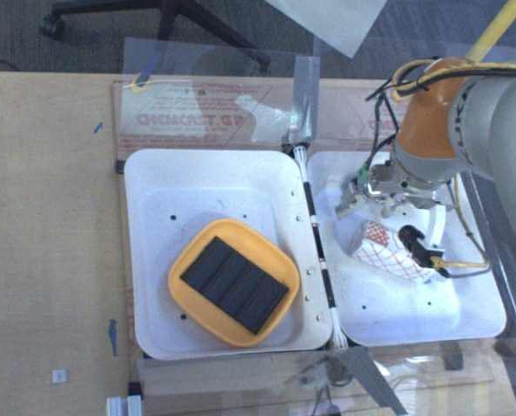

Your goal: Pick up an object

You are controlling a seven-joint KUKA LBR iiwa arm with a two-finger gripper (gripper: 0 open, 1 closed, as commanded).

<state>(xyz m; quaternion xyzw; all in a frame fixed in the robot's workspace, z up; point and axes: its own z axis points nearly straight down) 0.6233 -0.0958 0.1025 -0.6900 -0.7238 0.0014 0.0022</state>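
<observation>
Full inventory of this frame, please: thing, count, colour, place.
bins: 2, white, side by side on the bench
rounded square pad: 1, yellow with a black ribbed top, left bin, toward its near edge
checkered paper piece: 1, red and white, right bin, just below the gripper
clear sheet: 1, see-through with red lettering, behind the bins
paper sheet: 1, white, floor at top
chair base: 1, black, floor at top left
arm: 1, grey with orange band, from the right
gripper: 1, over the right bin
</observation>
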